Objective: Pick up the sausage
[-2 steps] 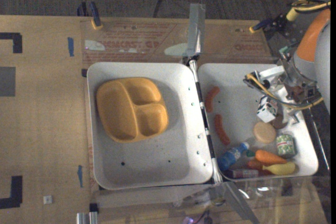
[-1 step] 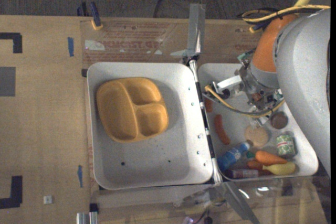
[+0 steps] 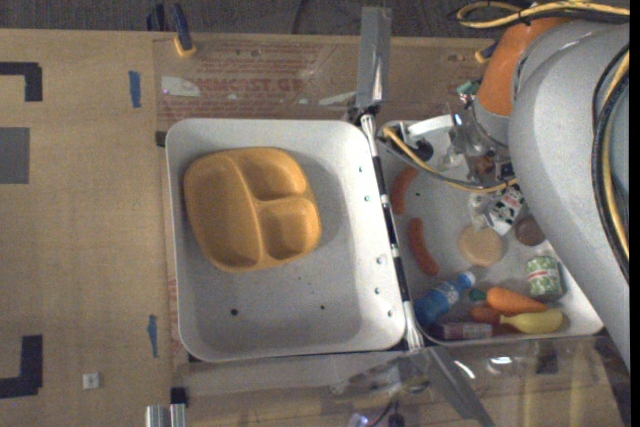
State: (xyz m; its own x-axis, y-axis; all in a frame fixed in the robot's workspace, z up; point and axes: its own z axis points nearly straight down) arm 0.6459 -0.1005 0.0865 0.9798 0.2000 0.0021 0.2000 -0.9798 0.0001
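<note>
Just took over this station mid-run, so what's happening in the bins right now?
The grey arm reaches in over the right bin, its wrist above the clutter near the far side. Two sausages lie near that bin's left wall, apart from the arm and not picked up. A carrot and bottle sit nearer. The left bin holds a yellow divided plate.

We're seeing soft, even overhead light, a pale glare on the white bins, everything slightly blurred, shadows faint.
</note>
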